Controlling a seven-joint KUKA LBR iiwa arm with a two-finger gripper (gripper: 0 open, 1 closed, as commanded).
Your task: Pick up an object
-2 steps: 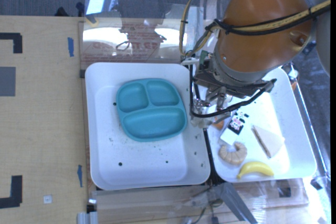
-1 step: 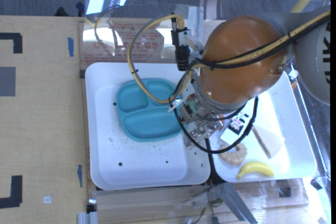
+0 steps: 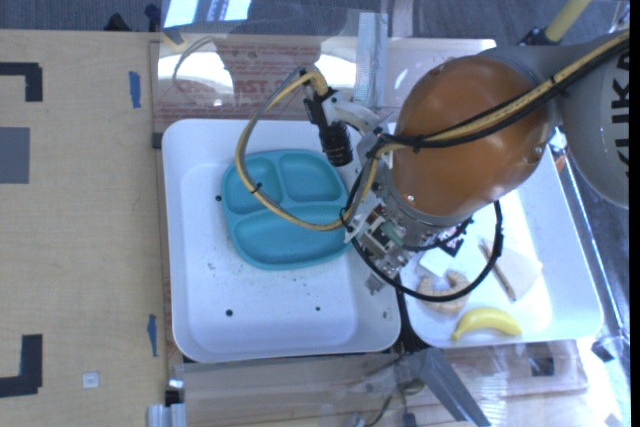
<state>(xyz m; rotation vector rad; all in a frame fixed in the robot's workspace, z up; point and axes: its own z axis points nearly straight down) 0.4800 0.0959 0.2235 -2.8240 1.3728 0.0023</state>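
Note:
A blue divided plate (image 3: 285, 205) lies in the left white bin (image 3: 200, 295), toward its upper right part. In the right bin (image 3: 570, 265) I see a yellow banana (image 3: 487, 322), a pale ring-shaped piece (image 3: 443, 284) and a cream wedge with a brown stick (image 3: 512, 270). The arm's orange wrist band (image 3: 465, 135) hangs over the divider between the bins. The gripper (image 3: 385, 250) points down beneath it, near the plate's right edge and the bins' shared wall; the wrist hides its tips.
A yellow cable (image 3: 262, 115) loops from the wrist over the plate. Clear plastic walls stand behind the bins. A tan board (image 3: 75, 215) with black marks lies to the left. Small dark specks dot the left bin's floor.

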